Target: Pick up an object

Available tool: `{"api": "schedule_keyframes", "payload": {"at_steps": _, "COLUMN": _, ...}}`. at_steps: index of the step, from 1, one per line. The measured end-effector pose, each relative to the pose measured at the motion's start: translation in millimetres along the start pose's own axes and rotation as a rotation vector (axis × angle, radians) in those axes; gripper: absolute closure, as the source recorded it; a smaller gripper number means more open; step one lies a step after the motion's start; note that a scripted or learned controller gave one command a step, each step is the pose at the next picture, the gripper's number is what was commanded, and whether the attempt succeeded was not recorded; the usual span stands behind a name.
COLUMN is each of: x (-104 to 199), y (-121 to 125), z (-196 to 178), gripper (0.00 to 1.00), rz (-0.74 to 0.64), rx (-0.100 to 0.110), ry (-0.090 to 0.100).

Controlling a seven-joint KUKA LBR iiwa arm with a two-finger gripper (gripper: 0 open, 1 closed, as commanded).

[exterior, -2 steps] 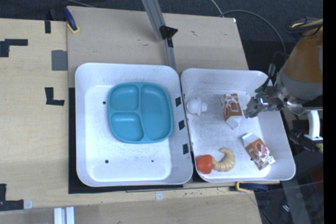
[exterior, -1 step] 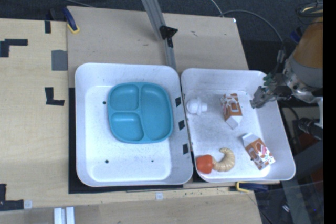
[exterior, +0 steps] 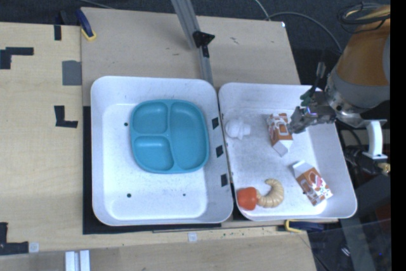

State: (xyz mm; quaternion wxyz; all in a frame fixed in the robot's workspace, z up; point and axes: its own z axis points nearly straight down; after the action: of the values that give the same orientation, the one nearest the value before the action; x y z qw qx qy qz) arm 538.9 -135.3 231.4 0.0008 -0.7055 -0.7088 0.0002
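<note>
While the gripper [exterior: 298, 118] is hanging in the right bin [exterior: 330, 200], fingers' state indiscernible, the small carton [exterior: 278, 131] is standing just to its left, long axis running nearly up the view.

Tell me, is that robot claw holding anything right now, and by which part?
It cannot be told. The gripper sits right beside the upper small carton in the right bin, near the carton's right edge, but nothing shows the carton between its fingers.
</note>
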Motion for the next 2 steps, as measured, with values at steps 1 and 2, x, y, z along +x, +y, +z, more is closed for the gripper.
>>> {"api": "schedule_keyframes", "payload": {"at_steps": 1, "x": 52, "y": -17, "z": -2, "gripper": 1.0, "rz": -0.001, "rx": 0.001, "ry": 0.001}}
{"api": "schedule_keyframes", "payload": {"at_steps": 2, "x": 112, "y": -31, "z": -2, "gripper": 1.0, "rz": -0.002, "rx": 0.001, "ry": 0.001}}
